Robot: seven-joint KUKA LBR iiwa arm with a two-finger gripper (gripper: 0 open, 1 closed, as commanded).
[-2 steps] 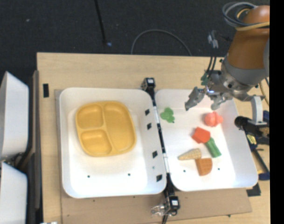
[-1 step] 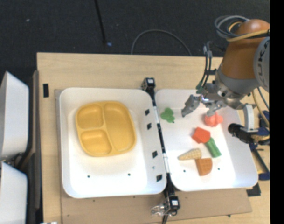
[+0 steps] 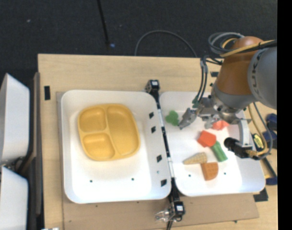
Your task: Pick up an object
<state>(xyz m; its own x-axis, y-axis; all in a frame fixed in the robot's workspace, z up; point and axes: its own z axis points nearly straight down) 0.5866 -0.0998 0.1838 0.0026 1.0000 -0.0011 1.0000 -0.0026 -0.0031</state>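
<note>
My gripper hung low over the right bin, just beside the small green piece near the divider, and whether it was spread or closed I could not tell. Behind me lay a red block, a green stick, a tan wedge and an orange piece. The left bin carried a yellow divided tray.
</note>
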